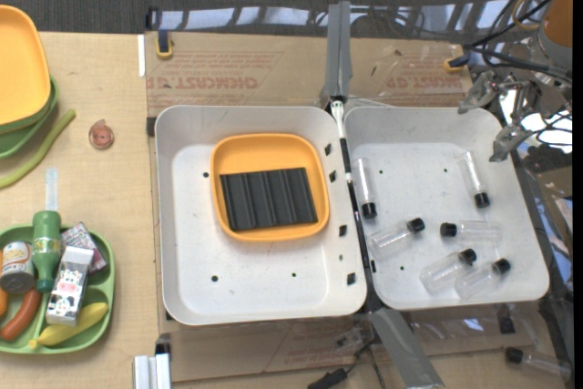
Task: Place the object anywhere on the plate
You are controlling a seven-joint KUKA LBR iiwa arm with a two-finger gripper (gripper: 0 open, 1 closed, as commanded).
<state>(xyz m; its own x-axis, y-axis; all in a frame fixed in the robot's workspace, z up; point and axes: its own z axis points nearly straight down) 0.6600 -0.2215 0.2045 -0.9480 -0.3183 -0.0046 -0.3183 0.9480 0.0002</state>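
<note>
Fingers (499, 125): state cannot be told; gripper (496, 118) seen at upper right of frame, above far edge of right bin (537, 282); nothing seen held.
Vials (428, 241): several clear, black-capped, scattered lying flat in right bin, lower right.
Handling judged: light, stiff, slippery, prone to roll; best gripped mid-barrel, across axis.
Plate (271, 150): orange, in left bin (182, 278), centre frame.

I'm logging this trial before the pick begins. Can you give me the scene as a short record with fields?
plate: orange rounded-square plastic plate in the left white bin
on plate: dark grey ribbed rectangular pad
objects: six clear plastic vials with black caps lying scattered in the right white bin
gripper: two-finger gripper above the right bin's far right corner
task state: no vial on plate
</note>
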